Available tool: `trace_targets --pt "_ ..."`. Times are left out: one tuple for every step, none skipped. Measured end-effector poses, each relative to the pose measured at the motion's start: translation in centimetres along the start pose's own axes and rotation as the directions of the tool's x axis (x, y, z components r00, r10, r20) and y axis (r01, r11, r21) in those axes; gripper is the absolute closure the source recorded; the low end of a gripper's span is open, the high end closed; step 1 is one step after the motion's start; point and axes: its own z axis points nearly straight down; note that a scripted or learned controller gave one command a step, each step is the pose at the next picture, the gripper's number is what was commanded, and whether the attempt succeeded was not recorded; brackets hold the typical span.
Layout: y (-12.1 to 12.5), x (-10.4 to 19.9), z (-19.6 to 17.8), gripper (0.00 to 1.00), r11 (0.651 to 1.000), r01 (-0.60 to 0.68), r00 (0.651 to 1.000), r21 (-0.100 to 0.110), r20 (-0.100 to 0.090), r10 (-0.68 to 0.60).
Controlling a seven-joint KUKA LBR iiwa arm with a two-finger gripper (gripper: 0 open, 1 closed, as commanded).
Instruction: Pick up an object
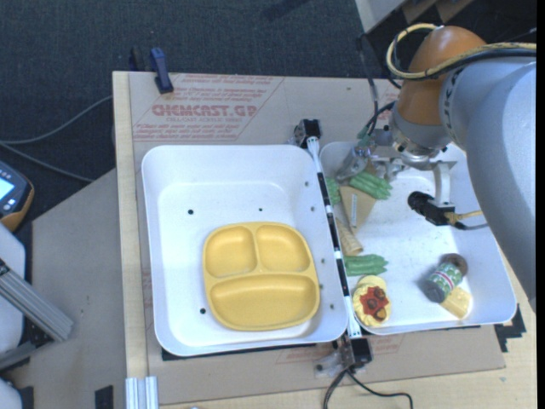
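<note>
Pincer [372, 162]: low at the right bin's [485, 313] far corner, above a green toy vegetable [371, 184]; grip state unclear from here.
Likely target: that vegetable, leaning on a tan wedge [356, 204].
Left bin [170, 177]: holds a yellow divided plate [258, 274], well away.

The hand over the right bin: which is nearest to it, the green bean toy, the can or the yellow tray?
From the hand:
1. Green bean toy, directly under it, in the right bin.
2. Can, nearer the right bin's front.
3. Yellow tray, across in the left bin.
</note>
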Motion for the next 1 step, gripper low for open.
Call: trace_targets --pt "-6.92 0.09 0.19 0.00 1.000 -0.005 1.000 0.012 -0.002 0.005"
